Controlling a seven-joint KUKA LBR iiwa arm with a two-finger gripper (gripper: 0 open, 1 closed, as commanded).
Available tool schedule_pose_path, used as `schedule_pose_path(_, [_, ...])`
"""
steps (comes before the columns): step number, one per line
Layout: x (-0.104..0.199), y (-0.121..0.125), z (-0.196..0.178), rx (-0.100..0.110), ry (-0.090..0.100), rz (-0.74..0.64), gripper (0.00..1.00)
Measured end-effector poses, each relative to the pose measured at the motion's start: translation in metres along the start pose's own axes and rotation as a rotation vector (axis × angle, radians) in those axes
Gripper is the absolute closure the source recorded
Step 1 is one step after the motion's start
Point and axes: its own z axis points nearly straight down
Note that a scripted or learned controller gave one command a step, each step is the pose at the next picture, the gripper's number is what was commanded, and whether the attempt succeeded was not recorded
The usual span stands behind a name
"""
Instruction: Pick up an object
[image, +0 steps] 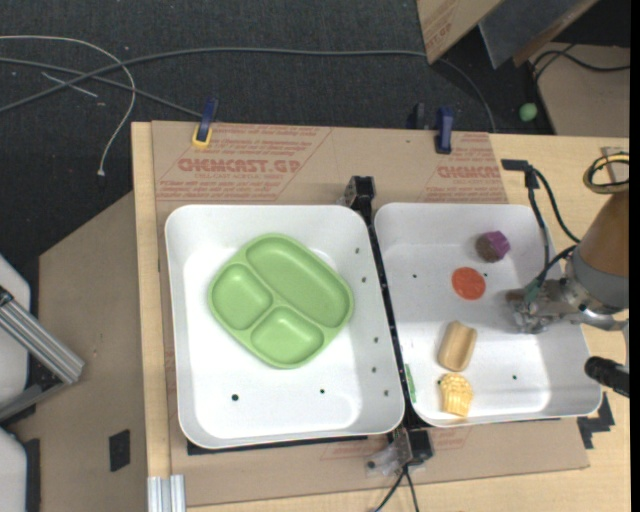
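Overhead view of the counter (150, 330) carrying two shallow white bins. The left bin (200, 390) holds a green compartment plate (281, 299), lying flat near the bin's middle. The right bin (420, 235) holds four small candidates for the pick: a purple piece (492, 245) toward the far side, a red disc (469, 284) just in front of it, a tan block (457, 346) nearer the camera, and a yellow ridged piece (456, 394), possibly toy corn, close to the front wall.

The arm enters from the right, and its hand (527, 306) sits low over the right side of the right bin, near the red disc but apart from it. Nothing is visible between its fingers; how far they are spread cannot be told from this angle.

Risks, as judged from this layout: the hand stands over bare bin floor, so a closure here would likely catch nothing. The red disc looks flat and may slide away from the fingers rather than lift. The purple piece could roll if nudged. The trailing cable (545, 225) near the wrist could snag the bin's rim.
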Motion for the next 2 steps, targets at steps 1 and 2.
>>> schedule_pose_path(1, [-0.001,0.002,-0.014,-0.008,-0.003,0.001,1.0])
schedule_pose_path(2, [0.006,-0.002,-0.063,-0.012,-0.006,-0.002,1.0])
